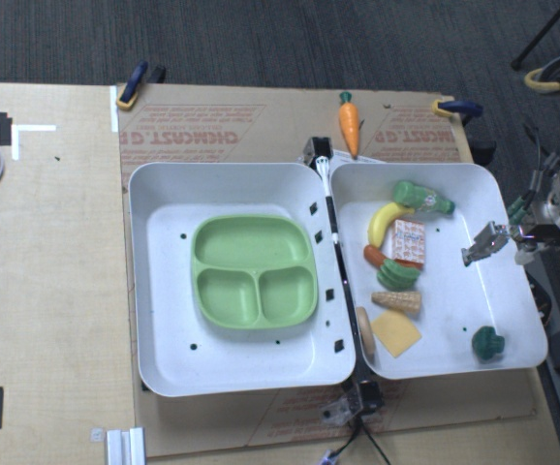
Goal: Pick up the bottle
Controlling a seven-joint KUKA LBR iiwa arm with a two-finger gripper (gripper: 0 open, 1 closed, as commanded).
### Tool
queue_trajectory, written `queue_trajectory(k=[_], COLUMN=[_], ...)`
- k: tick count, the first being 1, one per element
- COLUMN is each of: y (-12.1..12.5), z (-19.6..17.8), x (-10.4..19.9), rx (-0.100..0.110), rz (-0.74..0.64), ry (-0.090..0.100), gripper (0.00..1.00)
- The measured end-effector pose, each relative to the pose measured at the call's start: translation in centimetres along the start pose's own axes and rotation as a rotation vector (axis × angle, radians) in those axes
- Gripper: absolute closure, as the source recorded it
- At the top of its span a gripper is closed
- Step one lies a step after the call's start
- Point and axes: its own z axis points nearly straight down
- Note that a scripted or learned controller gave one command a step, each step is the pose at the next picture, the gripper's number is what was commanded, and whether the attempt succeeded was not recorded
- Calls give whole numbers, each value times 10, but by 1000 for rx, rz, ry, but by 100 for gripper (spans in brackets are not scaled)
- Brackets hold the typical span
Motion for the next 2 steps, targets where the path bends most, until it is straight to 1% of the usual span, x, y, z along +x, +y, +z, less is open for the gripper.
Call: queue_trajectory(k=[1,2], y=[0,-23], z=[-9,17], x=[0,-27], rx=[-1,-1], rz=[0,-371], ry=[-1,0], gripper=[100,100])
